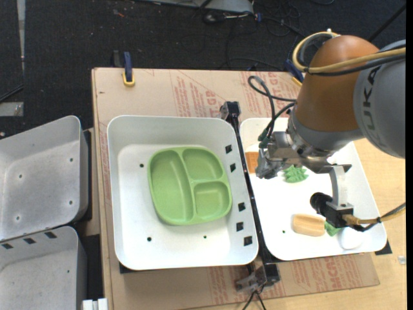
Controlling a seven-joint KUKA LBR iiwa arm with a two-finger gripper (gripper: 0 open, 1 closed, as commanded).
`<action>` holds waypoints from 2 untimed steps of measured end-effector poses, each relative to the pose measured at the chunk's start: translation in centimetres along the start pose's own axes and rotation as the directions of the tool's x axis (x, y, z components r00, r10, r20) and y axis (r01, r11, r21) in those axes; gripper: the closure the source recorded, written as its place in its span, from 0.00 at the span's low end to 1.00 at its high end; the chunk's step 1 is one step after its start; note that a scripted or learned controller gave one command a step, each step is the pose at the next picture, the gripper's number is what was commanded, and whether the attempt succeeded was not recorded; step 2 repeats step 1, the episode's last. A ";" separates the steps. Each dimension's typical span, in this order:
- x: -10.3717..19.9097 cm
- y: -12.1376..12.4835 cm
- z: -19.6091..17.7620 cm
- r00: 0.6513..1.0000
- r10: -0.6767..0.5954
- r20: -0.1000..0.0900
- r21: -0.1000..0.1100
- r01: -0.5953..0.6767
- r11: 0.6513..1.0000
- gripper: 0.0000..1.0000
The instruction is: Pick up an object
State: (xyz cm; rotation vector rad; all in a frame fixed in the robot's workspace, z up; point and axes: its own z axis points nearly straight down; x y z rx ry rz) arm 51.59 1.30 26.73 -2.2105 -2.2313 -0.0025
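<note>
Near front edge of right bin [368, 192]: tan bread-like piece [308, 225], long axis running left-right, lying flat, small green bit [331, 229] just beside its right end

Further back: tool [271, 166] low near bin's left wall, jaw state cannot tell; green spiky toy [295, 174] just right of it, orange piece [250, 160] just left

Spiky toy nearest tool; no clear long axis

Left bin [129, 173]: green divided plate [190, 185]

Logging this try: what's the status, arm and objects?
Gripper low over right white bin, grip unconfirmed. Green spiky toy beside it. Tan bread-shaped piece lies apart.
</note>
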 end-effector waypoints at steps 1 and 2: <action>4.8 -1.3 0.8 1.000 0.001 0.000 0.002 -0.001 1.000 1.00; 4.8 -1.3 0.8 1.000 0.001 0.000 0.002 -0.001 1.000 1.00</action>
